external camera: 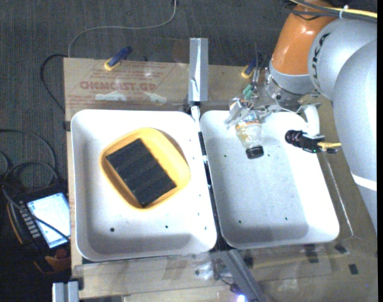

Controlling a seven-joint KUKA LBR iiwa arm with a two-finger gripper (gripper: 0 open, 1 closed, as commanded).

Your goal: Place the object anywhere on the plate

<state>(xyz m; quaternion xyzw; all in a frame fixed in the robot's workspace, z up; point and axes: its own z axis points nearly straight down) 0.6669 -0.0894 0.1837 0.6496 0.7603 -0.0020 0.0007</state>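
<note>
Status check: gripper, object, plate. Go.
Gripper over right bin, far edge. Small clear object with dark cap just below it; grasp unconfirmed. Yellow plate in left bin, dark slab on it.

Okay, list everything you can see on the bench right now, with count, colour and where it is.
shallow white plastic bins: two, white, side by side on the bench.
yellow plate with a black ridged insert: one, yellow and black, in the left bin.
small clear bottle with a dark cap: one, clear and dark, upper part of the right bin, at the hand's tip.
flat brown cardboard sheet: one, brown, behind the bins.
arm: one, grey with orange band, reaching in from the right.
hand: one, above the bottle.
</note>
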